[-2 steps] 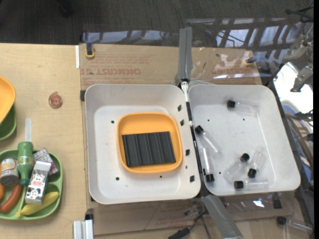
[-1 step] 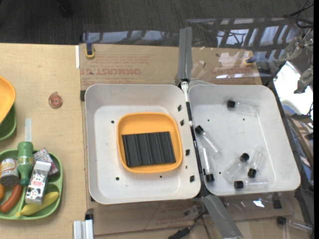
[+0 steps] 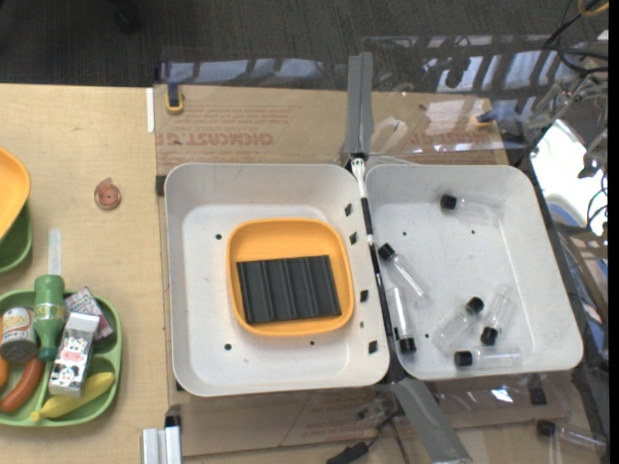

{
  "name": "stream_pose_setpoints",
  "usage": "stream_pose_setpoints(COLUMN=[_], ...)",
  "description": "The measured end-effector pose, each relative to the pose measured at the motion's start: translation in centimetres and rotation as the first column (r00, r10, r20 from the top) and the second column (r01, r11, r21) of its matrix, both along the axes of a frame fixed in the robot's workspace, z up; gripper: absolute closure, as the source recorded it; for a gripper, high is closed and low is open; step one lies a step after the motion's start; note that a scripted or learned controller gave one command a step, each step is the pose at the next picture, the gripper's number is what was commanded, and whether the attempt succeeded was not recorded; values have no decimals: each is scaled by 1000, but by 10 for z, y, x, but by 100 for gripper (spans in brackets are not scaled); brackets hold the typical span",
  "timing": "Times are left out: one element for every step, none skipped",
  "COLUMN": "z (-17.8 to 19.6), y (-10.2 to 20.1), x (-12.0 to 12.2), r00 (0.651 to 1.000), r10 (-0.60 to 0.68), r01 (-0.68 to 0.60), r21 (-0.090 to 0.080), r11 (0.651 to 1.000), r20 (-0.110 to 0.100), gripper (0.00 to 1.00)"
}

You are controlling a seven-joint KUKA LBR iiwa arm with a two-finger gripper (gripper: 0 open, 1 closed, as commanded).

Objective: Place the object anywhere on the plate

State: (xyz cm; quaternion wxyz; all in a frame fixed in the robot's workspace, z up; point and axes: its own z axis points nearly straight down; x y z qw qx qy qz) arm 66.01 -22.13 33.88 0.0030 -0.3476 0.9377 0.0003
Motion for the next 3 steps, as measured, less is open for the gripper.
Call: stream_pose_setpoints(z=[1,-43,-24], y=[0,0,0], x=[0,0,0], r00=[910,661,363], r10=[415,751,932], r01=[-415,-751,-932], r21=[-2,-1,-3], r11=[910,661,363], r20=[1,0,0], gripper=[0,0,0])
